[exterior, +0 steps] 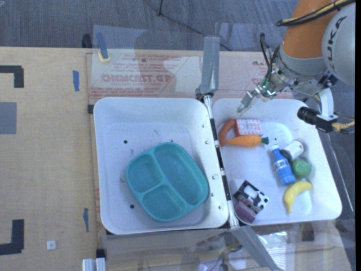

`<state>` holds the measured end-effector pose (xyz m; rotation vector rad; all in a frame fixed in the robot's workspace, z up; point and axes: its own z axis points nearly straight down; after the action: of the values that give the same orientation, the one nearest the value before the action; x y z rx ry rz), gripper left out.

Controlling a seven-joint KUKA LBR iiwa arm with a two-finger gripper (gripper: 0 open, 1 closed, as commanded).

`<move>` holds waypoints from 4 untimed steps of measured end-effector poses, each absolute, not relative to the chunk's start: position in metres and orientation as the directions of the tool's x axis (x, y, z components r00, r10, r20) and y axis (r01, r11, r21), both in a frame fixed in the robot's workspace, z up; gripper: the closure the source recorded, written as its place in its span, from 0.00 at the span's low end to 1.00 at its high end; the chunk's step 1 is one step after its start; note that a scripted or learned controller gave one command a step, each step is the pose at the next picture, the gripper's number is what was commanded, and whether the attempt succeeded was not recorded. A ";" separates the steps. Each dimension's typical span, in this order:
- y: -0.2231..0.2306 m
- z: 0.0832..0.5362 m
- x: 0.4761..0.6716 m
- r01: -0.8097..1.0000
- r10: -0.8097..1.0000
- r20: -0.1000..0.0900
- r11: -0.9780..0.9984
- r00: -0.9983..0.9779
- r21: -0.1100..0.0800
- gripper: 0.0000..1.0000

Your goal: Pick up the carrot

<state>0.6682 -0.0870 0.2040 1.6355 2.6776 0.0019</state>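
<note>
**Carrot not yet picked up**

Clearly, the carrot point(244, 141) was lying on the floor of the right bin point(324, 208), near its left wall, with its green end pointing right. We saw a pink-and-white packet point(248, 127) touching it from above and an orange curved piece point(225, 130) just beside it. The gripper point(246, 104) hung over the bin's far rim, near the carrot but apart from it; its fingers looked narrow and held nothing. We judged that the descent, the grasp and the lift were all left to do.
</note>
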 end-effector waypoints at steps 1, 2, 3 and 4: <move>-0.135 0.104 0.652 0.753 0.753 -0.007 0.658 -0.658 0.008 0.00; -0.103 0.099 0.627 0.771 0.771 -0.030 0.637 -0.636 0.022 0.00; -0.104 0.111 0.628 0.772 0.772 -0.030 0.635 -0.634 0.027 1.00; -0.104 0.111 0.628 0.772 0.772 -0.030 0.635 -0.634 0.027 0.00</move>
<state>0.6283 -0.1036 0.1111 1.3257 2.8059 0.0180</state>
